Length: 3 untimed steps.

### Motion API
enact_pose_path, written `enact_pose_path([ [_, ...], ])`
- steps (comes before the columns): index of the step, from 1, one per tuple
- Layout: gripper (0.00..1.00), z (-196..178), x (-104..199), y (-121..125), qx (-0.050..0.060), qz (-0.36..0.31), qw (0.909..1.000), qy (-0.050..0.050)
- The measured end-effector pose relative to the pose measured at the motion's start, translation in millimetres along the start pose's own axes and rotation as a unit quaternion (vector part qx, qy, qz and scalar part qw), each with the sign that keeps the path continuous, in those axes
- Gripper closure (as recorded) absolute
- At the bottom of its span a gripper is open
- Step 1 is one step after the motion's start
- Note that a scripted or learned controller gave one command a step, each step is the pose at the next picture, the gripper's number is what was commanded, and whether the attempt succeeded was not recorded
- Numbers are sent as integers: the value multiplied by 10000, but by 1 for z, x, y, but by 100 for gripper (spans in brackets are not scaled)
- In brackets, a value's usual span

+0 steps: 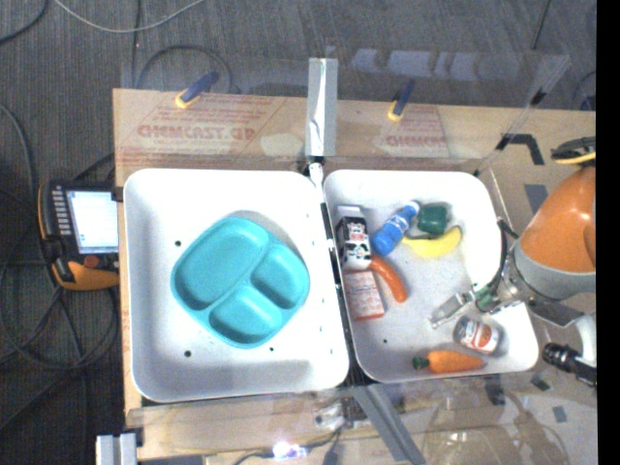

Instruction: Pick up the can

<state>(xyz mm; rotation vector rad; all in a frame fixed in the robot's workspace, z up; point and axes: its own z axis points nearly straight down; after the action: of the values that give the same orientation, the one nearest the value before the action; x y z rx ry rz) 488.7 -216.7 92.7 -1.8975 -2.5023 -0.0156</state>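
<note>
Can: the can point(479, 335) lies on its side near the right bin's point(426, 184) lower right corner, just above a carrot point(449, 361).
Gripper: the gripper point(451, 309) hangs just left of the can, fingers spread and holding nothing, likely lining up a grasp.
Left bin: the left bin point(145, 289) holds a teal divided tray point(242, 279).
Setting: the bench point(194, 129) is cardboard-topped, on grey carpet with loose cables.

We see a shiny metal can point(480, 335), glossy white plastic bins point(145, 356), a smooth matt turquoise plastic tray point(242, 279), and the gripper point(463, 303) with bright metal fingers.
</note>
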Motion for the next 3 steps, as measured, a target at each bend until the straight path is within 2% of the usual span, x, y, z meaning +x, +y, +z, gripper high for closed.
enact_pose_path([
  [1,100,-9,-2,3,-40,-2,10000,-53],
  [2,0,-9,-2,2,-36,-3,10000,-46],
  [3,0,2,-15,37,16,-1294,9916,-36],
])
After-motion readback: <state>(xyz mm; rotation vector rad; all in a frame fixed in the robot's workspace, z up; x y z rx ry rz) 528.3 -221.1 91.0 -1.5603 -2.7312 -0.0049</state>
